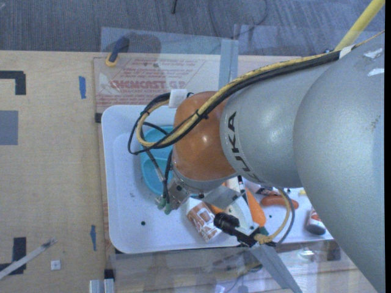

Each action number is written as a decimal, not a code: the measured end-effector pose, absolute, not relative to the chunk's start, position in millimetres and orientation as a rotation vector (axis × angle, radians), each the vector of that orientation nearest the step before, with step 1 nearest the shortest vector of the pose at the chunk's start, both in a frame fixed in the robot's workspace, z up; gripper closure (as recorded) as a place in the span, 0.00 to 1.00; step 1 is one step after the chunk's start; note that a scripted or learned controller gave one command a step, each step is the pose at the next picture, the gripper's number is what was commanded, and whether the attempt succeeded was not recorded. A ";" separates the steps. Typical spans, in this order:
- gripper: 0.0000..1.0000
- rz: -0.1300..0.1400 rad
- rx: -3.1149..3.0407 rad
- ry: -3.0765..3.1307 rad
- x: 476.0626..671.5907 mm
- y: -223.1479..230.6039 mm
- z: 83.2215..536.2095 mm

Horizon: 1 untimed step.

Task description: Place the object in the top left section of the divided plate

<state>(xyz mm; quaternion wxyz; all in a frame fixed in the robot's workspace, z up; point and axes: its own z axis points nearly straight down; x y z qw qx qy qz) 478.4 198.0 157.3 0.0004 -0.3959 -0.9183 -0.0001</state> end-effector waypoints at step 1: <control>1.00 -0.002 -0.988 -2.985 530.4 180.9 376.9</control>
